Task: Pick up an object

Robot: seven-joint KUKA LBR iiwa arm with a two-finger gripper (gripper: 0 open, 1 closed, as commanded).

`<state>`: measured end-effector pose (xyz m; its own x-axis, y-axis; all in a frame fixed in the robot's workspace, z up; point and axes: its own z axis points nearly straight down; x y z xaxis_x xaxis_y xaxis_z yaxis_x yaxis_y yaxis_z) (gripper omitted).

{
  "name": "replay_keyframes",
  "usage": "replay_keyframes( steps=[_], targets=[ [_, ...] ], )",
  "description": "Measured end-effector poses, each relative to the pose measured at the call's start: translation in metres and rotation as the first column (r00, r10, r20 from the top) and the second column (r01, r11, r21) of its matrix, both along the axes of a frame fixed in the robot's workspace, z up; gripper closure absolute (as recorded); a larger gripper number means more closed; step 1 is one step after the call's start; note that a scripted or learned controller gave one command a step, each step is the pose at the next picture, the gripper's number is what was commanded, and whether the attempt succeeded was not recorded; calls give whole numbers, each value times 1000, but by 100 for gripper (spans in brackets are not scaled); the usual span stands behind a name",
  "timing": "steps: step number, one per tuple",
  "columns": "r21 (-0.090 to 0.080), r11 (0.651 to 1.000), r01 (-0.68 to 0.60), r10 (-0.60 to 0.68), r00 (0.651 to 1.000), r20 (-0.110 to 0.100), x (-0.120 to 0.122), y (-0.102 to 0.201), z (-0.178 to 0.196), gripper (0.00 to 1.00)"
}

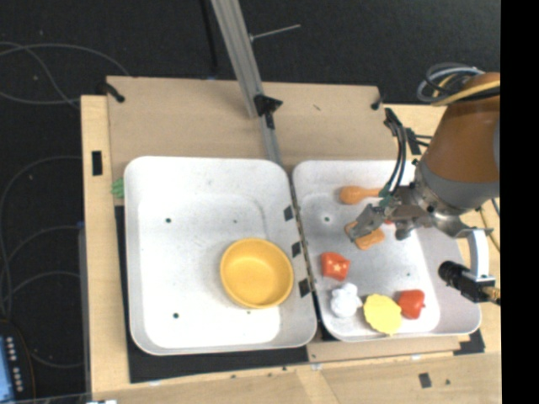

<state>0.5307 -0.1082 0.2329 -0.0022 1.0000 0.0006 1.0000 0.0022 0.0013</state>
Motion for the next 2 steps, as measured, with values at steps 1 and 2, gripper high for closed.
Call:
replay_keyframes(
  steps=[1, 2],
  targets=[
    [0, 1000, 3, -3, 1000, 1, 0, 0, 0, 0],
    [-2, 1000, 3, -3, 1000, -5, -10, -2, -50, 0]
  ],
)
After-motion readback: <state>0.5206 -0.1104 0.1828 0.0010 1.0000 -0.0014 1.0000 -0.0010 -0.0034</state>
